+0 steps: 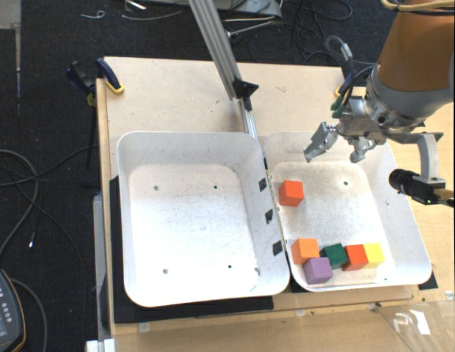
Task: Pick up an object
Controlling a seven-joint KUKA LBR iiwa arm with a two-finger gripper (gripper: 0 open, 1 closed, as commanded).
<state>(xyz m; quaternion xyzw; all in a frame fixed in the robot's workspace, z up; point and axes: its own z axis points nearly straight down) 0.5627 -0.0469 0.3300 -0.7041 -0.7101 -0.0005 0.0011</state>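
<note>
Black flooring strewn with cables surrounds a pale wooden bench [176, 94], and two shallow white bins sit side by side on it. Everything below is placed relative to the orange cube [290, 193], which rests alone in the right bin [403, 229], toward that bin's far left part, with bare white floor on all sides of it.

Left of the cube, across the touching bin walls, lies the left bin [132, 196], a broad open tray. A slanted metal rail [213, 35] runs from the top of the scene down to the bench behind the cube, ending near the seam between the bins.

Nearer the viewer than the cube, along the right bin's front edge, five blocks cluster tightly: a lighter orange block [306, 249], a purple block [317, 270] just in front of it, then a green block [335, 255], a red-orange block [355, 256] and a yellow block [373, 253] in a row to the right.

Behind and to the right of the cube, the gripper [336, 147] hangs over the right bin's far edge, its two fingers spread apart with nothing between them. The grey and orange arm [418, 42] rises from it toward the upper right. Open bin floor separates the gripper from the cube.
</note>
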